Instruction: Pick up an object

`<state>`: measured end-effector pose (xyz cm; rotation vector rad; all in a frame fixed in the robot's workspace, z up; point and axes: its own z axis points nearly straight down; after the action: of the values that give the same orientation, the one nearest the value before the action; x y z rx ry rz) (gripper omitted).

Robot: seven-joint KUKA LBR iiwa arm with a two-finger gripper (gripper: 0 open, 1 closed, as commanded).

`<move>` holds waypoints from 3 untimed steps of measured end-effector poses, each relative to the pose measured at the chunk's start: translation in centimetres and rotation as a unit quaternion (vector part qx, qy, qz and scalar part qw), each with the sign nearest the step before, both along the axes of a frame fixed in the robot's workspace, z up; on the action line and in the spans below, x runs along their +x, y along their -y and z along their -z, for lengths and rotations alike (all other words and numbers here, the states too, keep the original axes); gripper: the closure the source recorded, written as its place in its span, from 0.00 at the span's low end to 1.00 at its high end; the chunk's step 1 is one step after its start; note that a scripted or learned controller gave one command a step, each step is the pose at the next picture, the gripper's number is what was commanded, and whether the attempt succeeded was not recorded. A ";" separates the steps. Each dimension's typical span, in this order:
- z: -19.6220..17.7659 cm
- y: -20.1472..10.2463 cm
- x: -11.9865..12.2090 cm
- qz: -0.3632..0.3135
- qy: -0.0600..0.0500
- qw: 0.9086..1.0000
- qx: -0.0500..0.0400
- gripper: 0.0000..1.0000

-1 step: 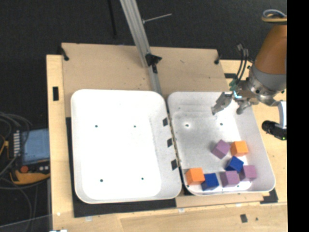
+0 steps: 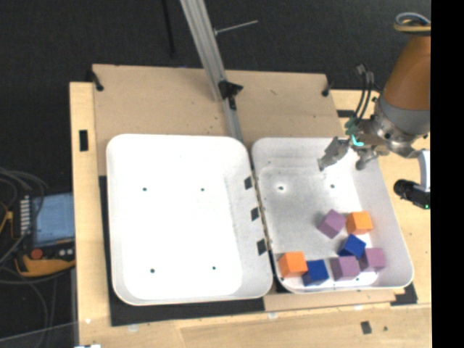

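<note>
A grey robot arm with an orange band hovers its two-finger end effector (image 2: 348, 156) over the upper part of the right-hand shallow white plastic bin (image 2: 290, 167), fingers spread apart and gripping nothing. The candidates for picking lie clustered toward the bin's five o'clock corner: a purple cube (image 2: 332, 223) and an orange cube (image 2: 359, 222) nearest the end effector, a blue cube (image 2: 353, 246) just below them, two more purple cubes (image 2: 345, 267) and (image 2: 375, 258), and along the bottom wall a second orange cube (image 2: 293, 263) touching a second blue cube (image 2: 315, 272). The left-hand white bin (image 2: 181, 216) sits beside it on the wooden table (image 2: 159, 93). The task appears to be at the approach stage; the next move would call for travelling toward six o'clock, centring over one cube and descending.
</note>
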<state>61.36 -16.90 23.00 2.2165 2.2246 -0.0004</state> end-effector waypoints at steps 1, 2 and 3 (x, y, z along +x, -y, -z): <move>5.2 -0.9 -0.3 0.000 -0.002 1.000 0.000 0.00; 9.9 -0.8 -1.3 0.002 -0.002 1.000 0.000 0.00; 13.4 -0.6 -1.2 0.003 0.000 1.000 -0.001 0.00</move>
<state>60.12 -16.27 9.60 2.2221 2.2175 -0.0027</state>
